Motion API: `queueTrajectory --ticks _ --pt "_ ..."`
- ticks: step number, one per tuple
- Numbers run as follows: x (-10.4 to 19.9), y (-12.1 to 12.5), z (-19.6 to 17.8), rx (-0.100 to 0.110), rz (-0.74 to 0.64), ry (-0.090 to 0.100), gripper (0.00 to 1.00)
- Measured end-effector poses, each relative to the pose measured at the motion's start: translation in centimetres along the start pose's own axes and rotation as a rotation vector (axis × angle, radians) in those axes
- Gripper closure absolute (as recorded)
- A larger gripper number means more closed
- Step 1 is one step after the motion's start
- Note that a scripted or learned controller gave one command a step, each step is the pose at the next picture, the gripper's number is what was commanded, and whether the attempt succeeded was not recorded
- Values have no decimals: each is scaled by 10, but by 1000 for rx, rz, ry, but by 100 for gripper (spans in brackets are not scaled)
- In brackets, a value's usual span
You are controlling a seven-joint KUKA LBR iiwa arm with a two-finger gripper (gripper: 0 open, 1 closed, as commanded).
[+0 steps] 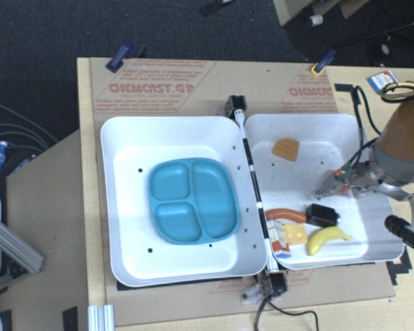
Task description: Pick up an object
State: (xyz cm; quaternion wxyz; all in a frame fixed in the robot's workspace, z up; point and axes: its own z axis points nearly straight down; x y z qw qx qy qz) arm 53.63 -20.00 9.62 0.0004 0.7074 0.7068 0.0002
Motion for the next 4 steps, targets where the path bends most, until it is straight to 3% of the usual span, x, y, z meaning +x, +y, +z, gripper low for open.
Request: queueTrajectory --ticks 1,2,3,4 --pt "0 0 -10 -2 0 -1 100" --pt "0 0 -10 -1 0 0 0" --pt "9 93 11 0 -2 1 0" --pt "34 131 11 -1 -2 0 0"
